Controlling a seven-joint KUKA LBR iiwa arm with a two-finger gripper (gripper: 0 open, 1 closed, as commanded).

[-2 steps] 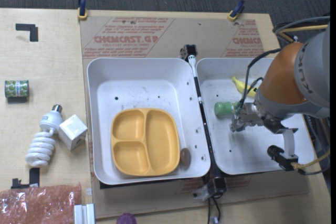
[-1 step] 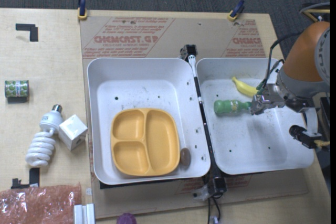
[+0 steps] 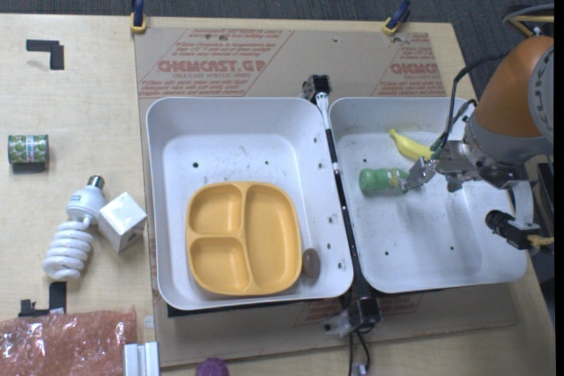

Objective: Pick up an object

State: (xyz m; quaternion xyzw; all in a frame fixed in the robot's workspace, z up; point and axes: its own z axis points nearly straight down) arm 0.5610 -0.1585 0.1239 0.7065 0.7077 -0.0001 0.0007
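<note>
Now the gripper (image 3: 414, 178) touches the green bottle (image 3: 381, 181); whether clenched, I cannot tell.

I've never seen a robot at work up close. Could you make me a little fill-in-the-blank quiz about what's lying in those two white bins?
1. The yellow divided plate has ____ compartments.
2. The green bottle lies in the ____ bin, going by the camera view.
3. The gripper is at the bottle's end, and just above it lies a yellow ____.
4. The small brown object rests against the plate's ____ edge.

Missing words: three; right; banana; right
</note>
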